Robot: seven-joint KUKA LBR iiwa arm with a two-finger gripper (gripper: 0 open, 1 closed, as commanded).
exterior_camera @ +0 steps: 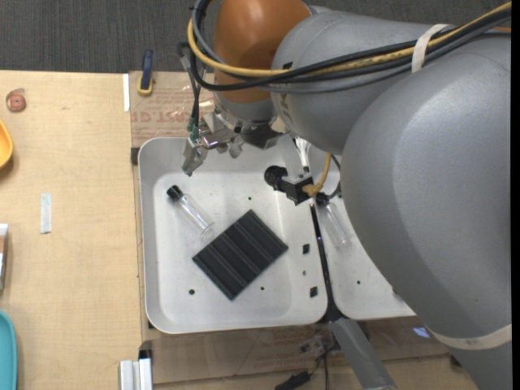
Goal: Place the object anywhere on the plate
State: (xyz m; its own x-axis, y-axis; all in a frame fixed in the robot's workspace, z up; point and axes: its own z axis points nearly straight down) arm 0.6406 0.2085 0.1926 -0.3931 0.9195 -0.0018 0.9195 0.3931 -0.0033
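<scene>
The gripper was seen low over the left bin, near its far-left corner. Jaw state could not be told; nothing was seen between the fingers. A clear vial with a black cap was lying flat on the bin floor, just below the gripper and apart from it. A ribbed black plate was lying at a slant mid-bin, just beside the vial's lower end. A second clear vial was lying in the right bin, near the divider.
</scene>
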